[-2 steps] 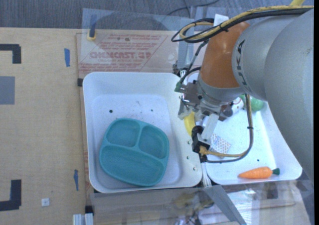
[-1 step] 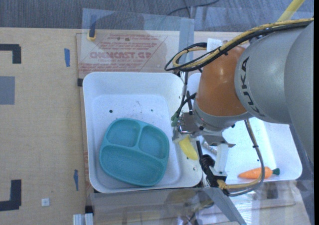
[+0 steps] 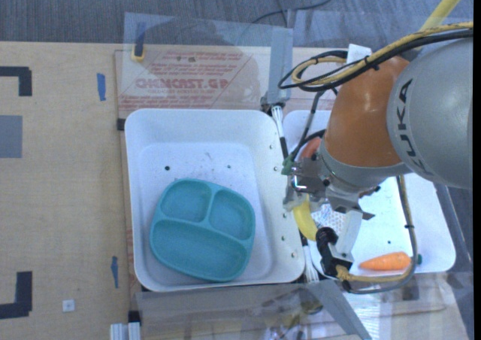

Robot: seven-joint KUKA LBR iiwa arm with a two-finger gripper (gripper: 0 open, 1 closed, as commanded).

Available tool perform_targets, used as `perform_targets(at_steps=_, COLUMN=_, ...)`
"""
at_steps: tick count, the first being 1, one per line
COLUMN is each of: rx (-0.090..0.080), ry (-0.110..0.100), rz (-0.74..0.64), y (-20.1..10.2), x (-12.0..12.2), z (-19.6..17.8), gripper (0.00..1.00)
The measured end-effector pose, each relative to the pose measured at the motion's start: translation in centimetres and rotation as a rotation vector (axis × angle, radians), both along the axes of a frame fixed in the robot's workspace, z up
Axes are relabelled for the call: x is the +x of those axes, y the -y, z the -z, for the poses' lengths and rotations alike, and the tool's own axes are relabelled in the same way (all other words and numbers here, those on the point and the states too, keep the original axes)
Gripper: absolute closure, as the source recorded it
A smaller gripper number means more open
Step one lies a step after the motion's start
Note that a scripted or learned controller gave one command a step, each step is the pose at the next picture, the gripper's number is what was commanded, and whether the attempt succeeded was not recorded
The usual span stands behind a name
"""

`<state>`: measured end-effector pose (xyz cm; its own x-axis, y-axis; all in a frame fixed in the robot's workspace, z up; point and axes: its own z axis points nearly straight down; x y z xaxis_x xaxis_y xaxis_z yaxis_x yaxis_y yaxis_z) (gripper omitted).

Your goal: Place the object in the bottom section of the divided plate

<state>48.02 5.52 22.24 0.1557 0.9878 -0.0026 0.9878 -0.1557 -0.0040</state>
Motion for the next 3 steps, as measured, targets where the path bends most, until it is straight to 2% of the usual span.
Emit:
perform_targets(at_steps=1, rx=0.001, ry=-0.005, rz=-0.157, y=-9.8, x=-0.2, z=4.5, gripper=1.0)
perform_targets(at_steps=2, rx=0.001, ry=-0.004, rz=-0.156, y=-9.8, x=-0.1, z=4.5, gripper=0.0)
perform_targets(at_steps=3, rx=0.005, ry=0.0, rz=-0.086, y=-9.1, x=-0.1, z=9.4, gripper=0.0)
